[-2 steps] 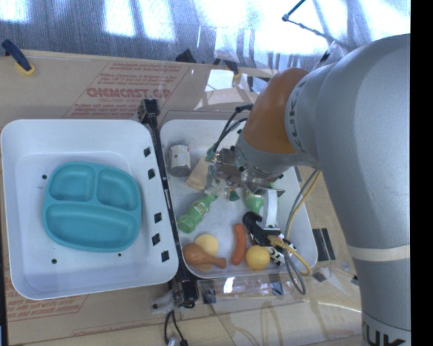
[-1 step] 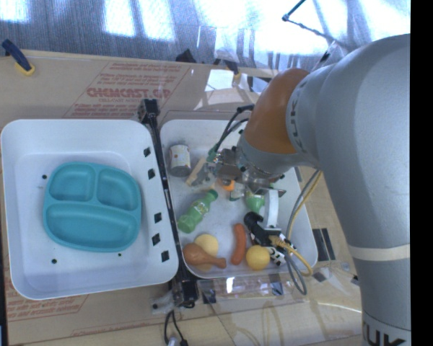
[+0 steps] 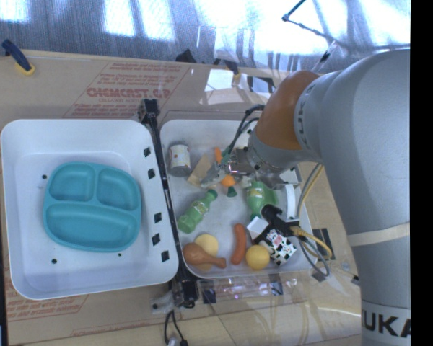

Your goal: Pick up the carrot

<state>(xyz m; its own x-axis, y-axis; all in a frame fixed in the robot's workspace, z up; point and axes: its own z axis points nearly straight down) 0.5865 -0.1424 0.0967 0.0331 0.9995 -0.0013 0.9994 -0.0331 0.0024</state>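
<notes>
Left bin (image 3: 14, 193) held a teal divided plate (image 3: 92, 205). In the right bin (image 3: 175, 132), the carrot (image 3: 219, 155) lay near the back, just left of the pincer (image 3: 229, 170); its grip state I couldn't tell.

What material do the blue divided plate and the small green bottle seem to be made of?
The blue divided plate looks like moulded plastic with a matte finish: uniform turquoise colour, soft rounded compartment edges, no glare. The green bottle also looks plastic, slightly glossy, with a pale highlight along its body; it is probably a toy, but the view is too coarse to be sure.
</notes>
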